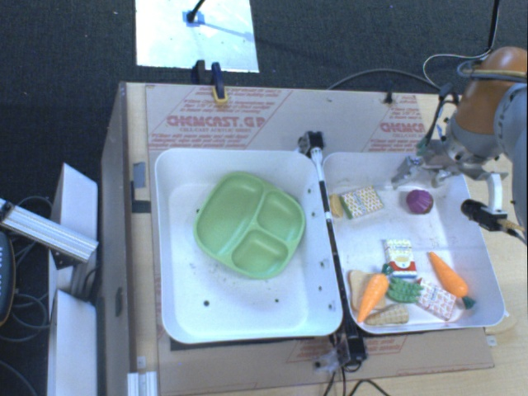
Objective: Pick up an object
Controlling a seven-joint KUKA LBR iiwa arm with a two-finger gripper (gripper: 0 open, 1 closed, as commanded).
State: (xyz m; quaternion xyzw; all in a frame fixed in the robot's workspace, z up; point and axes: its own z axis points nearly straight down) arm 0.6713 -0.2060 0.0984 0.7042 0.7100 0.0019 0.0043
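Objects fill my right bin: a purple onion, two carrots, a small carton, and a cracker. Left bin holds a green divided plate. My hand hovers beside the onion; I cannot tell its spread.

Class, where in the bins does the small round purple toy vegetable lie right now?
The small round purple toy vegetable lies in the right white bin, near its far edge, just below the gripper and right of the patterned card.
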